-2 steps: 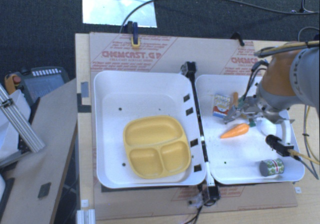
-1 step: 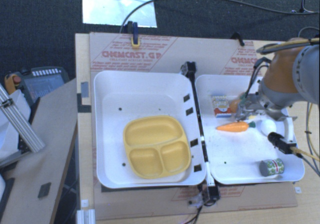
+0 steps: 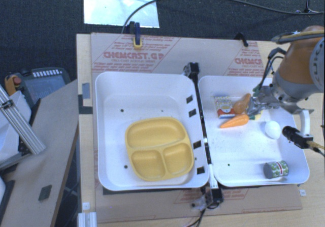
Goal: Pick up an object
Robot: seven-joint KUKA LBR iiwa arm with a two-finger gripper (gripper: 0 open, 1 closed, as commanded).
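Well, you have two bins (image 3: 152,81), one yellow tray (image 3: 159,148), one orange carrot (image 3: 234,121), one egg (image 3: 272,129), one can (image 3: 275,169); hand (image 3: 256,104) state unclear.

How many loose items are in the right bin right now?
5 visible. A small packet and a brown piece at the far side, a carrot just in front, a white egg mid-right, a can near the front-right corner. The gripper may hide more.
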